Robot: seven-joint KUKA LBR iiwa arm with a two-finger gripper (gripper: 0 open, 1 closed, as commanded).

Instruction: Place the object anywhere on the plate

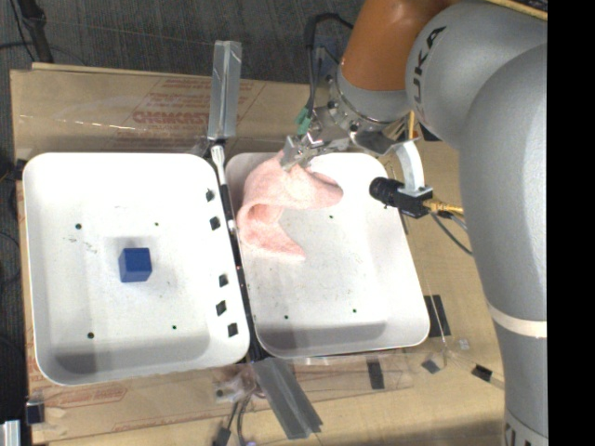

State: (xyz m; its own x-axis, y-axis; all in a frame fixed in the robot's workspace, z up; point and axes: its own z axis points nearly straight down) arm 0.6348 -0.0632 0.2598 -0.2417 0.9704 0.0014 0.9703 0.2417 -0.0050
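While hovering at the right bin's [409, 314] far edge, the hand [302, 149] is pinching the limp pink cloth [274, 214] by its top corner w/ closed fingers, prob. for lifting.

The bench [446, 360] is viewed from above at a slant by a single fixed camera. Both white bins, the left bin [56, 193] and the right bin [372, 277], are taken in side by side. The arm [483, 110] is seen close, entering from the right.
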